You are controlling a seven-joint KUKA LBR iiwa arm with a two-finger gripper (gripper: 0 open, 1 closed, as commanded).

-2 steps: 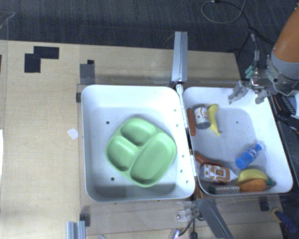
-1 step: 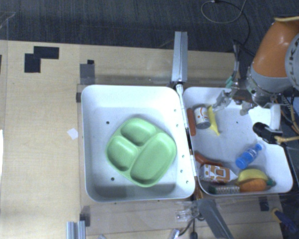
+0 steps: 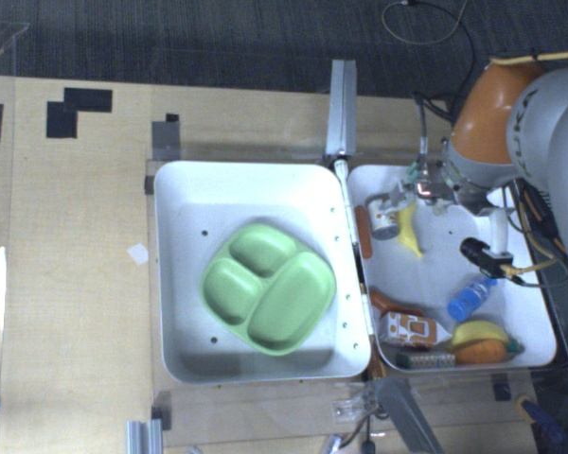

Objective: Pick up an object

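My gripper (image 3: pixel 390 218) hangs low over the back left of the right bin (image 3: pixel 540 348). A small yellow banana-shaped object (image 3: pixel 411 235) lies just to its right, touching or nearly touching it. Nothing visibly sits in the gripper. A blue bottle (image 3: pixel 469 299) lies towards the bin's front right. At the front edge are a yellow and orange fruit (image 3: pixel 480 341), a small printed packet (image 3: pixel 412 328) and a dark comb-like piece (image 3: pixel 428 358). A reddish-brown stick (image 3: pixel 363 231) lies along the bin's left wall.
The left bin (image 3: pixel 180 348) holds a green divided plate (image 3: pixel 270 287) in its middle. A metal post (image 3: pixel 341 112) stands behind the wall between the two bins. The arm's grey and orange body (image 3: pixel 511 121) looms over the right bin's back right corner.
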